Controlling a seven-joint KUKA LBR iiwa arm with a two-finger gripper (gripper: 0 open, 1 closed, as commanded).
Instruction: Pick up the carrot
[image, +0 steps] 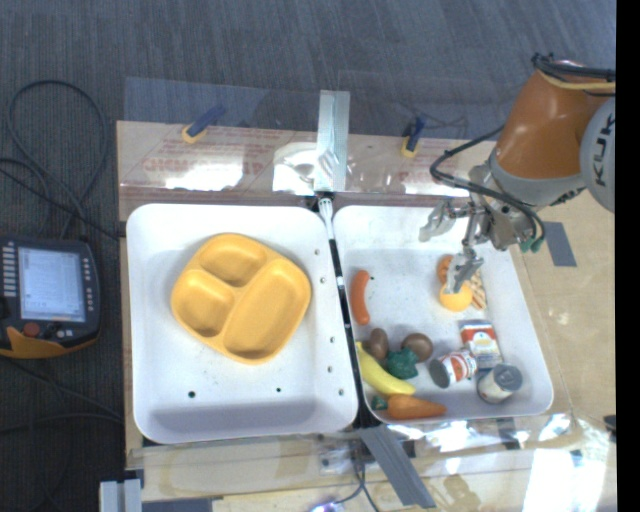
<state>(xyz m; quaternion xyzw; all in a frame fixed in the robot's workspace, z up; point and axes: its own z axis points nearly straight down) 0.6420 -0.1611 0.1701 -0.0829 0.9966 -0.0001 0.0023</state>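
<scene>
Near the banana (382, 373), the carrot (414, 407) lies lengthwise left-right, thin tip pointing right; far beyond the banana, the gripper (462, 262) hangs, grip unreadable.

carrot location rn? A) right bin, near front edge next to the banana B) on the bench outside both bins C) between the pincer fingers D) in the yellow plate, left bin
A: the carrot lies in the right bin by its front edge, just below the banana, while the pincer is over the far side of that bin, above a yellow-orange item.
</scene>
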